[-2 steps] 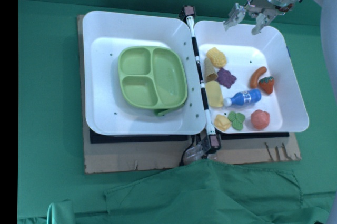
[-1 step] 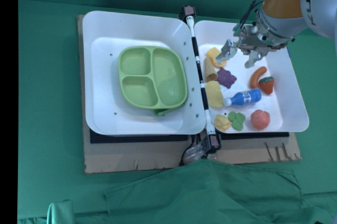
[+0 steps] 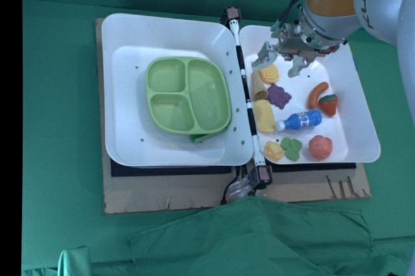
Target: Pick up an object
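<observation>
The gripper (image 3: 281,62) hangs at the upper right of the frame over the right bin (image 3: 363,132), fingers spread wide with nothing between them, seemingly just above the yellow toy (image 3: 269,74) beside the divider.

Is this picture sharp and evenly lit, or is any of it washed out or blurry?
In the camera view the light is soft and even; the two white bins look bright, faintly bluish, with little texture. The small toys, like the blue bottle, are slightly soft, and the claw looks a bit blurred. Shadows are faint beneath the green plate.
</observation>
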You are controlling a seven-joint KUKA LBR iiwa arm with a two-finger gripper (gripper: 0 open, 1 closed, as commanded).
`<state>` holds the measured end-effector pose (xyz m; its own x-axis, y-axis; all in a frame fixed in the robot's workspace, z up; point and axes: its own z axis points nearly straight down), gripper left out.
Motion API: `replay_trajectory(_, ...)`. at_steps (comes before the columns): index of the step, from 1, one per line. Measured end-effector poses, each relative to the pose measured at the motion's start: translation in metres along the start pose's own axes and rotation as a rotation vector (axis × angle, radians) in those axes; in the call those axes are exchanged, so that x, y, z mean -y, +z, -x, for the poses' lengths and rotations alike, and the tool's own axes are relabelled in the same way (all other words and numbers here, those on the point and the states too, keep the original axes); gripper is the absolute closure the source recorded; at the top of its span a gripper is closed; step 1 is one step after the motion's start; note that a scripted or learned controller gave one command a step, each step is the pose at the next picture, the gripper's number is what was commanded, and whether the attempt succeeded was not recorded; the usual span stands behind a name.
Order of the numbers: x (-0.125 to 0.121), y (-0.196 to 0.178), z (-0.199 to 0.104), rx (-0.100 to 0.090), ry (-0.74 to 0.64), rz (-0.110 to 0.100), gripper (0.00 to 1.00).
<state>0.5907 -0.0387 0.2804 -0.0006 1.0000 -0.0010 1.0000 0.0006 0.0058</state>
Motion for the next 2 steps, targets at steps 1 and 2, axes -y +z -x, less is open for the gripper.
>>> replay_trajectory(1,0.033,0.058,0.073,0.002,0.012,-0.009,0.00)
replay_trajectory(2,0.057,0.096,0.080,0.000,0.005,0.011,0.00)
